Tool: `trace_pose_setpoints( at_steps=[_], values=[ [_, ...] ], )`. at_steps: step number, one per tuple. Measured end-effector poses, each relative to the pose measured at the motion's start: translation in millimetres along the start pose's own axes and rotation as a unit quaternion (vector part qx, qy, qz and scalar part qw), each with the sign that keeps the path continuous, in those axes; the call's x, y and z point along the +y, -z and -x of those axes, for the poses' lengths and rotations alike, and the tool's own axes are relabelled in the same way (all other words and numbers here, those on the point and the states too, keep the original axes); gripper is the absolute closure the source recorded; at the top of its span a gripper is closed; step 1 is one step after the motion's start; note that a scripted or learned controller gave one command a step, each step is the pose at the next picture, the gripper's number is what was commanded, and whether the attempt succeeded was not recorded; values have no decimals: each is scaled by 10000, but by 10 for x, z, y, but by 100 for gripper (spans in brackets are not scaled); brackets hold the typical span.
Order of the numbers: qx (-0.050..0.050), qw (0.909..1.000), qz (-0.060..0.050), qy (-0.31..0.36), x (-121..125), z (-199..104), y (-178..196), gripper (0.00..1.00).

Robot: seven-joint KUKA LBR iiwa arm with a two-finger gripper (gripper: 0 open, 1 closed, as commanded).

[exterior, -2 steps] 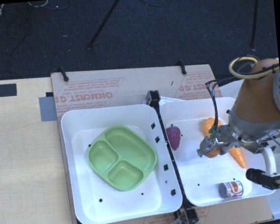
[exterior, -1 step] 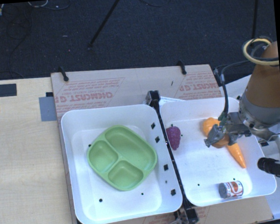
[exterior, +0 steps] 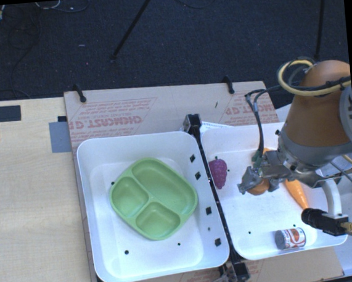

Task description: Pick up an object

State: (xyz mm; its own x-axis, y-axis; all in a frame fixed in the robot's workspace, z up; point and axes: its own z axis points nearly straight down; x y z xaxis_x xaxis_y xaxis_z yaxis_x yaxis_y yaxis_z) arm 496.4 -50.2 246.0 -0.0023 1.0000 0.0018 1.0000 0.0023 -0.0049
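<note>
The surface [exterior: 34,213] carries two white bins. The left bin [exterior: 106,249] holds a green divided plate [exterior: 153,197]. Over the right bin [exterior: 260,247] the arm's hand [exterior: 254,182] sits low on an orange object [exterior: 261,187]; whether it is clenched I cannot tell. An orange carrot [exterior: 296,192], a purple fruit [exterior: 218,171] and a small can [exterior: 290,238] lie nearby.

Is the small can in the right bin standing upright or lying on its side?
On its side. The can lies near the right bin's front edge, its red-and-white label wall facing up and its ends pointing left and right.
</note>
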Motion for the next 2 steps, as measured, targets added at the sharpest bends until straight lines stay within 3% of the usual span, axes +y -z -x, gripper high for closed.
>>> trace_pose_setpoints(
  at_steps=[2],
  values=[
    [-2,10000,-9,7,-34,-1053,-82,100]
  ],
)
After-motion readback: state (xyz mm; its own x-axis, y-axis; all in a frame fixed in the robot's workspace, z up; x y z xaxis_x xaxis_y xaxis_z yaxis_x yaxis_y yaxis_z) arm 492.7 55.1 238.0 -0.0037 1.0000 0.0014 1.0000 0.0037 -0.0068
